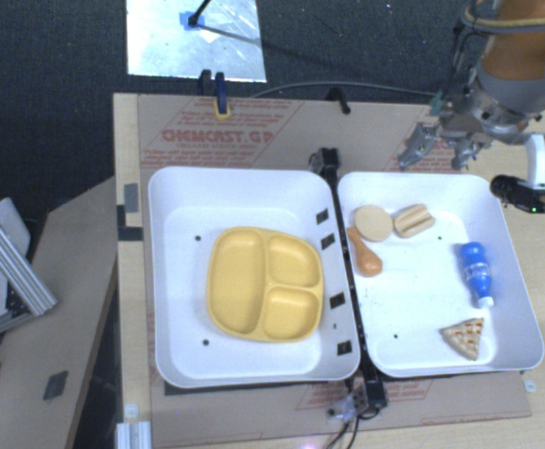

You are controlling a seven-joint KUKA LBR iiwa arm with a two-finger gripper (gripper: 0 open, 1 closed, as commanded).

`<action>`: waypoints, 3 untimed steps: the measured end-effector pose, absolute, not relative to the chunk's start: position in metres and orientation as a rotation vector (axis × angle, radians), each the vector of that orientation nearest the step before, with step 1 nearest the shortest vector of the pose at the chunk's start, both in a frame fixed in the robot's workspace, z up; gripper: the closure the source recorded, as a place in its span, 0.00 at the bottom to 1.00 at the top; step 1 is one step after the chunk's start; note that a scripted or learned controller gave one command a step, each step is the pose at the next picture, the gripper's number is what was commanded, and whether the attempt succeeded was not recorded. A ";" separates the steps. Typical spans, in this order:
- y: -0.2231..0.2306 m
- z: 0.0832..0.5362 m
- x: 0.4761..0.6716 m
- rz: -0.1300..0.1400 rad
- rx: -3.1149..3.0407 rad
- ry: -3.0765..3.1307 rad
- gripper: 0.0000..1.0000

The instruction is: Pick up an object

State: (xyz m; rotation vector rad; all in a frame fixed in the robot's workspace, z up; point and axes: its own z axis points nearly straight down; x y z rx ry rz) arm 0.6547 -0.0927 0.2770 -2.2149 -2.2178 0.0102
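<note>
- Objects for picking: five loose items lie in the right bin point(506, 251), none of them between the fingers of the end effector point(437, 152).
- One round tan disc point(373, 223) sits near the bin's far left corner, with one small bread roll point(413, 220) just beside it on the right.
- One orange sausage-shaped piece point(365, 254) lies along the bin's left wall, its upper end touching the disc.
- One blue bottle point(475, 271) with a white cap lies on its side toward the right wall.
- One triangular slice point(465, 337) rests near the front right corner, well apart from the other items.
- Left bin point(174, 251): one yellow tray point(264, 282) with three compartments, lying flat in the middle.
- End effector: held above the far rim of the right bin, beyond the items; its two fingers stand spread apart and grip nothing.
- Arm point(520, 40): grey with one orange band, entering from the upper right.
- Surface point(85, 241): carries the two white bins side by side.
</note>
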 end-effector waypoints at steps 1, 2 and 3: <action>-0.092 0.284 0.656 -0.002 -2.219 -2.226 0.00; -0.097 0.240 0.662 0.002 -2.220 -2.223 0.00; -0.094 0.178 0.659 0.003 -2.218 -2.222 0.00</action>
